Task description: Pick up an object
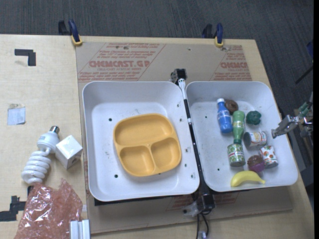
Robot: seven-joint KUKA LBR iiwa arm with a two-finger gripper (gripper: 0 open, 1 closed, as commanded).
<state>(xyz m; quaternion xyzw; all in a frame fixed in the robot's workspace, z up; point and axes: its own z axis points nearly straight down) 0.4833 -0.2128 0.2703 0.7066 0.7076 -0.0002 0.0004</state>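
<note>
Yellow banana [247,179] lies crosswise along the right bin's [209,178] near wall.

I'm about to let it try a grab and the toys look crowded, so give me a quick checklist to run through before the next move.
1. Gripper position: at the right bin's right rim, not over any item. Not ok.
2. Finger opening: too small to read. Cannot tell.
3. Gripper carrying anything: nothing seen between its tips. Ok.
4. Targets present: blue bottle, green bottle, banana all lie in the right bin. Ok.
5. Room around a target: banana lies at the cluster's near edge, bottles sit close together. Ok for banana.
6. Yellow tray sits in the left bin, out of the way. Ok.
</note>
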